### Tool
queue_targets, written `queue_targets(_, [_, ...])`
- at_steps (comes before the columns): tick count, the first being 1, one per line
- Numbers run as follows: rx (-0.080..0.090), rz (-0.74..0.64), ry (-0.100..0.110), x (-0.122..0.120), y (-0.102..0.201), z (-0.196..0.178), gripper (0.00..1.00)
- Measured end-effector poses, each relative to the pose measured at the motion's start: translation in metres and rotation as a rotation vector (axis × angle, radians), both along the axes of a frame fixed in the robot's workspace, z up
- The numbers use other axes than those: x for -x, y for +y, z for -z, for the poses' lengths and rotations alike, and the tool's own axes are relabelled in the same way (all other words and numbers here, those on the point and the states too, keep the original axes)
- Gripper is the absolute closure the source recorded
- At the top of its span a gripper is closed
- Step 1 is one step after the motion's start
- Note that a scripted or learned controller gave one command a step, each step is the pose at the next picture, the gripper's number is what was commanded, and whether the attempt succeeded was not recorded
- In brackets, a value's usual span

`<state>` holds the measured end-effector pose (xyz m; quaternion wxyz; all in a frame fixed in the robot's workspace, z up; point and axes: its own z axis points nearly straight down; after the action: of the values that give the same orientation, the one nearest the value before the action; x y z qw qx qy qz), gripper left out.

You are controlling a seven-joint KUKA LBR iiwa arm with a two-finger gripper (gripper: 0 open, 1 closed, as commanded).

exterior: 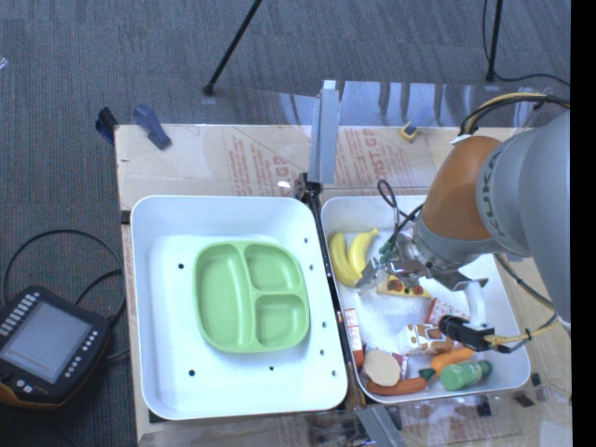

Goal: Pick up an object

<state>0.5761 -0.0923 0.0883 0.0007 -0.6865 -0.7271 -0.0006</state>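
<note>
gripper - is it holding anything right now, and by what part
Cannot be told. The gripper is low in the right bin, between the bananas and the pizza slice; nothing visibly sits in it.

The arm [531,189] was a thick, rounded grey casing with faint lettering on its side. A broad orange band [461,194] encircled it above the wrist. Black and yellow cables [498,105] looped over its top; further thin dark cables ran beside the wrist.
</note>
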Motion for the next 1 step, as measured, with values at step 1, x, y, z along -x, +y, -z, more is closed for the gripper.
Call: queue_targets(1, [0.002, 0.058, 0.0, 0.0272, -0.07, -0.0002, 0.0])
